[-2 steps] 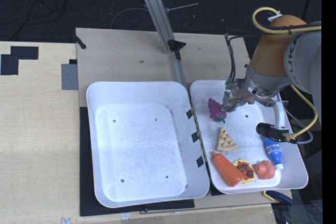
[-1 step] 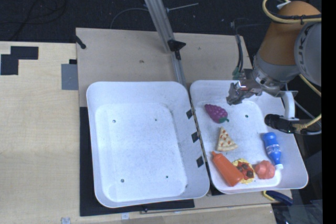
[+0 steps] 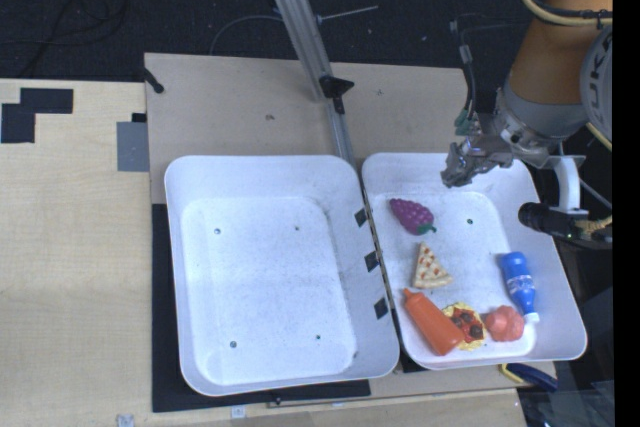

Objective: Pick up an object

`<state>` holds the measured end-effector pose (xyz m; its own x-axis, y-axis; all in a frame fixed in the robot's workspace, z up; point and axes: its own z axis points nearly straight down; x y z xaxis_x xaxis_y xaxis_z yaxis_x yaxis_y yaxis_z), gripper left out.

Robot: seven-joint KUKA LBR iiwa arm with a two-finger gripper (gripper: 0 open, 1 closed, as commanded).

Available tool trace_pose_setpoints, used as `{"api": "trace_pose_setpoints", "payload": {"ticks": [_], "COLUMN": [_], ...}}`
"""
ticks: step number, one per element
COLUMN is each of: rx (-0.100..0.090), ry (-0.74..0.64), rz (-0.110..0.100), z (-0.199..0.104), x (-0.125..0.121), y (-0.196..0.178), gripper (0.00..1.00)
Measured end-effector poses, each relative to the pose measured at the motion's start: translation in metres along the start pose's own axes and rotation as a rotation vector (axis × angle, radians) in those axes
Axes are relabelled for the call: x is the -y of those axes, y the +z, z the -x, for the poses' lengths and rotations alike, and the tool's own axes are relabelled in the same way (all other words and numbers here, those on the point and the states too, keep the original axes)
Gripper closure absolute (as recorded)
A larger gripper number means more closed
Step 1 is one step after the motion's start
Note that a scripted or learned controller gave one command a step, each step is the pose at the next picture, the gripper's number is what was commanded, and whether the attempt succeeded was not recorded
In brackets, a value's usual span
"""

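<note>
Approach step: gripper (image 3: 458,173) hovers at right bin's (image 3: 560,347) far edge, its grip state unclear; you lower toward grapes (image 3: 411,213).

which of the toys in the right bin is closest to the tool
The purple grape bunch. It lies toward the bin's far end, just below and left of the tool, while the pizza slice, blue bottle and orange bottle sit nearer the front.
</note>
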<state>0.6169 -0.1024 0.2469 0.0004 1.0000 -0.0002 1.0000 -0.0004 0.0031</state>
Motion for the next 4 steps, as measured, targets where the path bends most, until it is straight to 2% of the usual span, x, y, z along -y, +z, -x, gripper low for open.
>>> {"api": "trace_pose_setpoints", "payload": {"ticks": [2,4], "rx": [-0.001,-0.001], "ry": [-0.004,-0.003], "rz": [-0.004,-0.005], "z": [-0.098,-0.189], "x": [-0.01,-0.023], "y": [-0.006,0.02], "gripper": [1.0,1.0]}}
